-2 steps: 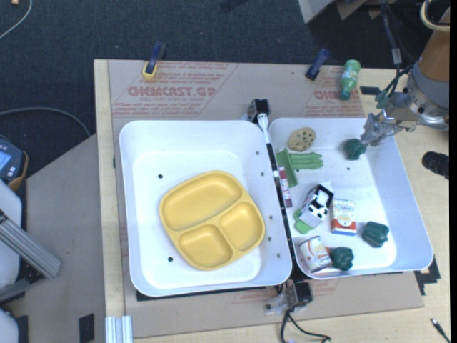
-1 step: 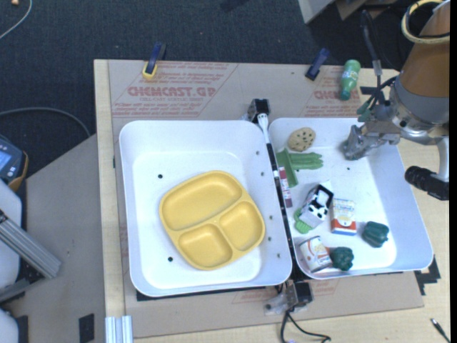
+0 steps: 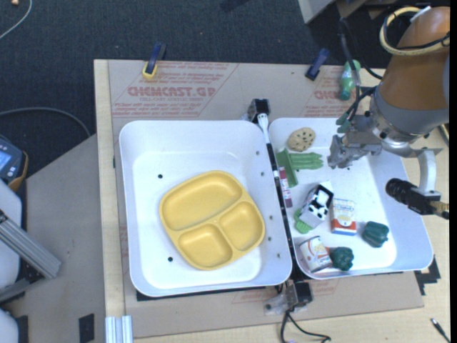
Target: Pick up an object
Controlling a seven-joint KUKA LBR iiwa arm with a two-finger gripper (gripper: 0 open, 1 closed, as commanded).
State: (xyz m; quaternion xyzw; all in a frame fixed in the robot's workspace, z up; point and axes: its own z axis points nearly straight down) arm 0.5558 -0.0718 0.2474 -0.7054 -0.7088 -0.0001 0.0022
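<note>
Leftmost, the left bin (image 3: 136, 213) holds a yellow divided plate (image 3: 212, 220), lying flat near its middle and well apart from the arm; nothing about it is likely to interfere, unless the program sends the gripper there, where the plate's broad, shallow form offers little for two fingers to close on; across the divider, the right bin (image 3: 418, 245) carries the likelier targets: a cookie (image 3: 302, 138) near the far wall, a green leafy piece (image 3: 301, 161) just beside the divider, a black-and-white cow toy (image 3: 315, 205), a small red-and-white carton (image 3: 344, 216), a crumpled wrapper (image 3: 313, 252) touching a dark green piece (image 3: 342, 257) at the near wall, and another dark green piece (image 3: 375, 233) further right; the gripper (image 3: 345, 151) sits low over the far part of this bin, just right of the leafy piece and apart from it; whether it is spread or closed I cannot tell, as the wrist hides that, and nothing can be seen in its hold; the risks, as I judge them: a descent here may land on bare floor between the cookie, the leafy piece and the carton and close on nothing; a flat thing like the cookie could slip out; crowded items near the cow toy might be nudged aside; a sweep toward the far wall could catch the rim
</note>
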